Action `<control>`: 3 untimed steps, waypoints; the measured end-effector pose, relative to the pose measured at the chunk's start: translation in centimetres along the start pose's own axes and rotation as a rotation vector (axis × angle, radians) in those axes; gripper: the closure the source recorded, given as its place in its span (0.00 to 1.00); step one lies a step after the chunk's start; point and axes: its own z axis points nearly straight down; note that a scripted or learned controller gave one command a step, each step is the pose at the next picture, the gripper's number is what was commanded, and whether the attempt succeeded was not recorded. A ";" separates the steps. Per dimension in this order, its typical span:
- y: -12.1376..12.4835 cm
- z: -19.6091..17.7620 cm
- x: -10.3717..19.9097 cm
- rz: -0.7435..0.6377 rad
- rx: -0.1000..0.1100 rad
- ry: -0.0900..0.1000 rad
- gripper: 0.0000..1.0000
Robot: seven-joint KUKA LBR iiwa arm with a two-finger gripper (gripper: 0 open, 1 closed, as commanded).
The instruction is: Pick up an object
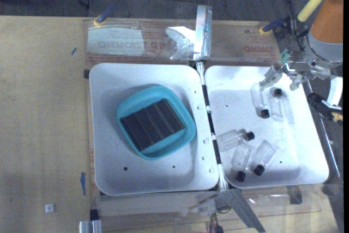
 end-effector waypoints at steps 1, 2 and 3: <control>-2.3 9.3 -4.6 0.011 -0.001 0.000 0.00; -0.5 12.6 -1.6 -0.026 -0.006 -0.002 0.00; -0.6 11.7 -1.8 -0.024 -0.004 -0.001 1.00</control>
